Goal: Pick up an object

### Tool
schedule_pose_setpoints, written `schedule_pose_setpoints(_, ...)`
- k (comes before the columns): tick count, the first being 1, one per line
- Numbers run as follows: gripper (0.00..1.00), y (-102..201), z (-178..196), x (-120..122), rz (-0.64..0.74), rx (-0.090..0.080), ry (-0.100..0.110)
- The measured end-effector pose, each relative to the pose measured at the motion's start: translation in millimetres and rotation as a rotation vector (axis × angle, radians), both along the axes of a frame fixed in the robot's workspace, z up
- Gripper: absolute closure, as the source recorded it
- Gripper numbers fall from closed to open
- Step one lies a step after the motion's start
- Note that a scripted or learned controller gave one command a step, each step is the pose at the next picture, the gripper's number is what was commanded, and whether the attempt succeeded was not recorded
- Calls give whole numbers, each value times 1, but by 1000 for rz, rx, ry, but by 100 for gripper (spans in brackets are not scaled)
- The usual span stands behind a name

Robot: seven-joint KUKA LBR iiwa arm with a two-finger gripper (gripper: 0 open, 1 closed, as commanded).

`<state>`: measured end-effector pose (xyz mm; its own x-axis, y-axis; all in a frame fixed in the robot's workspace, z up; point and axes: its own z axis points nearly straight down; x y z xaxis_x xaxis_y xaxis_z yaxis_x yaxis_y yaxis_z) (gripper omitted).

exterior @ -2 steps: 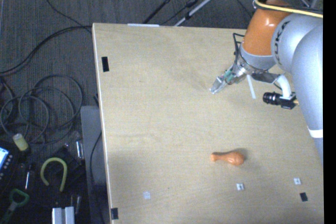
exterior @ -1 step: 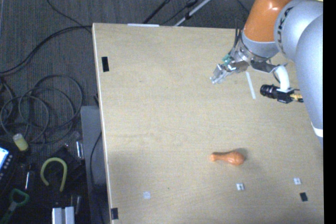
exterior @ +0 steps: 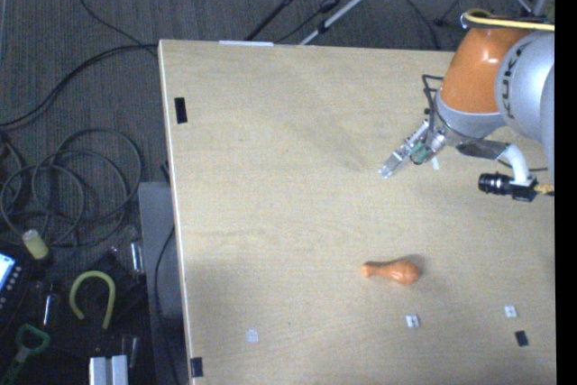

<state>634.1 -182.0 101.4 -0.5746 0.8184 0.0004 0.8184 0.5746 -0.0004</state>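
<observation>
surface: no bins that I can make out here, just a bare tan bench top with a few small markers stuck on it
object: little orange pear-shaped thing lying flat on its side, lower right part of the top
gripper: the gripper hangs at the right, pointing down-left, nothing in it
fingers: honestly can't tell if they're open or closed
gap: object sits well apart from the fingertips, nearer the camera

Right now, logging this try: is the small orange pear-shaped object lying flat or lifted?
Lying flat: the small orange pear-shaped object rests on the tan bench surface, apart from the gripper.
</observation>
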Motion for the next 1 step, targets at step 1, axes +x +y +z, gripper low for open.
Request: schedule_pose_setpoints(1, 100, 28, 61, 35, -170, 0, -2)
